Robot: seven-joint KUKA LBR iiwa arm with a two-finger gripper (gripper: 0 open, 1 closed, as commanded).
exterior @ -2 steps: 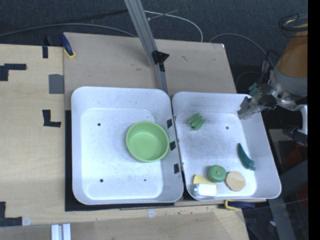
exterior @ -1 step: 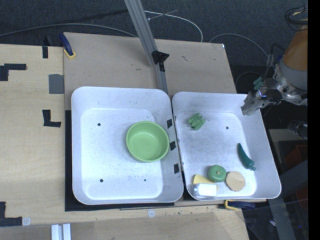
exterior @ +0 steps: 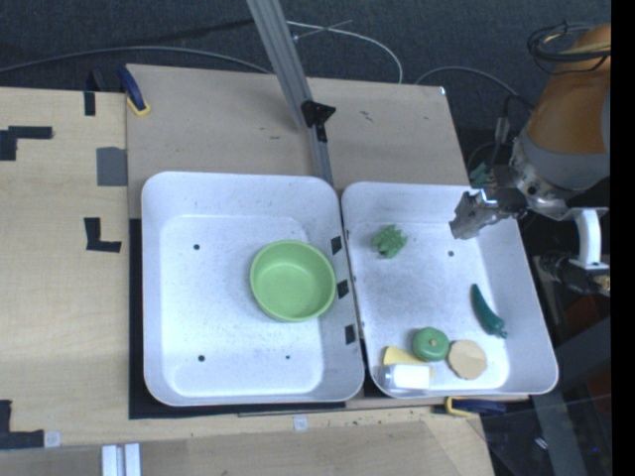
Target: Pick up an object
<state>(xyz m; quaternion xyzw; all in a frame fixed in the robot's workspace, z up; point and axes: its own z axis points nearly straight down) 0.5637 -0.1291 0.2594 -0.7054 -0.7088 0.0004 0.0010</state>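
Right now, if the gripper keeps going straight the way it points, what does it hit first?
The gripper points down and toward the left over the right bin. Going on, it would probably meet that bin's bare floor first, short of the small green leafy piece. Its height above the bin is unclear from this single view.

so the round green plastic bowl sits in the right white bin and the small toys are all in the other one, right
Not quite: the camera view shows the round green plastic bowl in the left shallow white bin. The small toys lie in the other, right bin, as you said.
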